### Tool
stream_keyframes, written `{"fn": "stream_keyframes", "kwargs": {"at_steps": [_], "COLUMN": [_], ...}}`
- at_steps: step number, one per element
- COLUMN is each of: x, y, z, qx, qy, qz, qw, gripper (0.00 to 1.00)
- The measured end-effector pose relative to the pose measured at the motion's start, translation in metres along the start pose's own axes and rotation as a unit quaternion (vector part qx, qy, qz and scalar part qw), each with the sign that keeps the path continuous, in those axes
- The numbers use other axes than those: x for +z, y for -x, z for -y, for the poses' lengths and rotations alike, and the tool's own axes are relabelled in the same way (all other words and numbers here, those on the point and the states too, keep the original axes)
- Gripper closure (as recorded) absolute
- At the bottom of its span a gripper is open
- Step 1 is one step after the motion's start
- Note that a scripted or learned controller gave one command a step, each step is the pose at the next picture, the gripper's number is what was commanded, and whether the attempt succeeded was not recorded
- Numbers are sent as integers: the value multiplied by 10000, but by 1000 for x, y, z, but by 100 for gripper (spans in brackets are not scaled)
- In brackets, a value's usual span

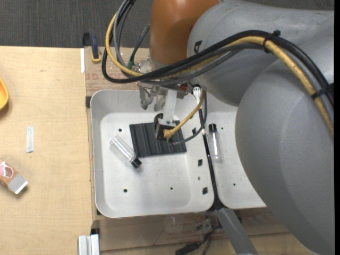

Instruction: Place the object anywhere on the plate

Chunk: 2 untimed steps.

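Vial (122, 149) lies on its side in the left bin (106, 195), cap just off a corner of the plate (151, 141) — so not placed yet — gripper (153, 101) hangs above the plate, can't tell if open or closed.

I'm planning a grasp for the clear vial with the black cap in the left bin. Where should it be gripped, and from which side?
Probably mid-length on the clear body of the vial, from straight above, closing across its width. It lies flat and slanted, its cap toward the near right, close to the black ribbed plate, so the cap end leaves less room.
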State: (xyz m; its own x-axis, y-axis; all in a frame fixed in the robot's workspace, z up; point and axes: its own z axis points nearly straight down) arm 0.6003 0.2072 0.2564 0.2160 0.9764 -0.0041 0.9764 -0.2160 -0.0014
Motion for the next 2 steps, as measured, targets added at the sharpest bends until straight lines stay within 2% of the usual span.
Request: {"fn": "stream_keyframes", "kwargs": {"at_steps": [1, 2], "x": [1, 84], "y": [-32, -33], "z": [-50, -53], "qx": [-634, -1466], "qy": [-1, -2], "qz": [1, -3], "qw": [9980, 9892], "gripper": [100, 100]}}
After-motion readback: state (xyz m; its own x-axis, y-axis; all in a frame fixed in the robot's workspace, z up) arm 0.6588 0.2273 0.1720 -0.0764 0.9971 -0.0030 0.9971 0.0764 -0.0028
